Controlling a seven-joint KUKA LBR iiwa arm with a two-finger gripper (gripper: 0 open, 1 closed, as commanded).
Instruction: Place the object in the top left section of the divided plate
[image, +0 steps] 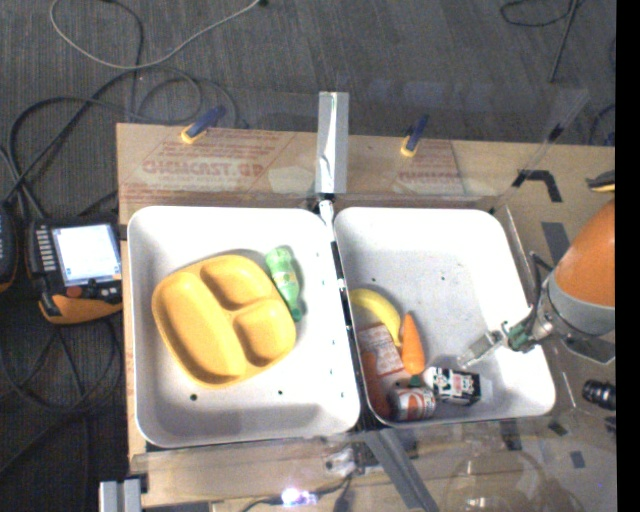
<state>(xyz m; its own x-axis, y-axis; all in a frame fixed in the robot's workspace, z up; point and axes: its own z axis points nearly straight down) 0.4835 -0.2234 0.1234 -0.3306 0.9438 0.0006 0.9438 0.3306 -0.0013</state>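
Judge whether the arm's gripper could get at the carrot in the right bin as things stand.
Probably yes. The gripper sits low in the right bin, with bare floor between it and the carrot. The banana and can crowd the carrot's other sides.

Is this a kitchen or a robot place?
Probably a robot lab, not a kitchen: a robot arm reaches over two white bins holding toy food, with cables strewn across the floor beside a handheld control screen.
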